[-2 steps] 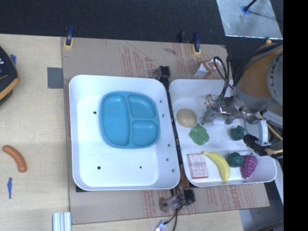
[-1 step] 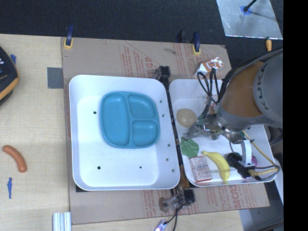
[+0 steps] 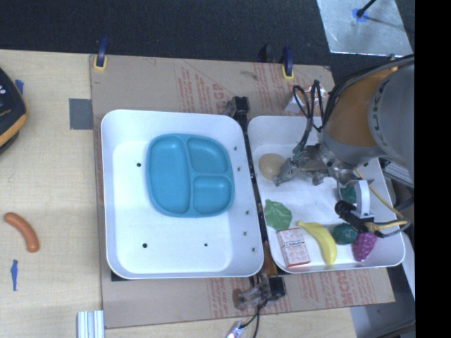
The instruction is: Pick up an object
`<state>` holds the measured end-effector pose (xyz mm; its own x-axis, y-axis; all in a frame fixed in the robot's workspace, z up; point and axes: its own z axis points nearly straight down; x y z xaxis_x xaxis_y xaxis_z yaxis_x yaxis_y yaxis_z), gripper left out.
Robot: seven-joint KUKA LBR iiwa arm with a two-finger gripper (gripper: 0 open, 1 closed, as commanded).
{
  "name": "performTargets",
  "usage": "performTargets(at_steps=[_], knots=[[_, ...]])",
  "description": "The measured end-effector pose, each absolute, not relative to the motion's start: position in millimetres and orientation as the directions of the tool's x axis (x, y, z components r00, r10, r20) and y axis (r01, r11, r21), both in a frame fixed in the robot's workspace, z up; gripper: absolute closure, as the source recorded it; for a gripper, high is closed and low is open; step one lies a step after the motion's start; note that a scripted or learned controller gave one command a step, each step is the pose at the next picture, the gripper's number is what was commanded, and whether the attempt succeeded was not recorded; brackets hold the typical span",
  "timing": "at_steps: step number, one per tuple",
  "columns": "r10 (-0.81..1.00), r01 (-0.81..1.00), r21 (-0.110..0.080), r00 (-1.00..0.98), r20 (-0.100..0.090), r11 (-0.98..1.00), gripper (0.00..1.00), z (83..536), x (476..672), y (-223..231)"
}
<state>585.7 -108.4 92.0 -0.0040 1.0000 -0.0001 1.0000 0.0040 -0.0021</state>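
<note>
In the right bin (image 3: pixel 310 206) my gripper (image 3: pixel 299 177) hangs low over the upper left part, open, with nothing between its fingers. Its left finger is right beside a tan round object (image 3: pixel 268 165). Below lie a green leaf (image 3: pixel 277 214), a yellow banana (image 3: pixel 319 240), a red and white box (image 3: pixel 293 248), a dark green piece (image 3: pixel 344 234) and purple grapes (image 3: pixel 363 246). The arm's wrist hides the bin's upper right part.
The left bin (image 3: pixel 127 245) holds a blue divided plate (image 3: pixel 189 174). A toy sausage (image 3: pixel 22 231) lies on the bench at the far left, below a black and yellow device (image 3: pixel 10 111). Black cables (image 3: pixel 313 108) loop above the gripper.
</note>
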Motion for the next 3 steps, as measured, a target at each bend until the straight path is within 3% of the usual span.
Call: performTargets(at_steps=[1,2,3], knots=[[1.000,1.000,0.000,-0.005,0.000,0.005,0.00,192.7,553.6,-77.5],[1.000,1.000,-0.006,-0.004,-0.001,0.004,0.00,104.3,510.5,-124.2],[1.000,1.000,-0.003,-0.005,0.000,0.005,0.00,91.4,475.5,-136.4]])
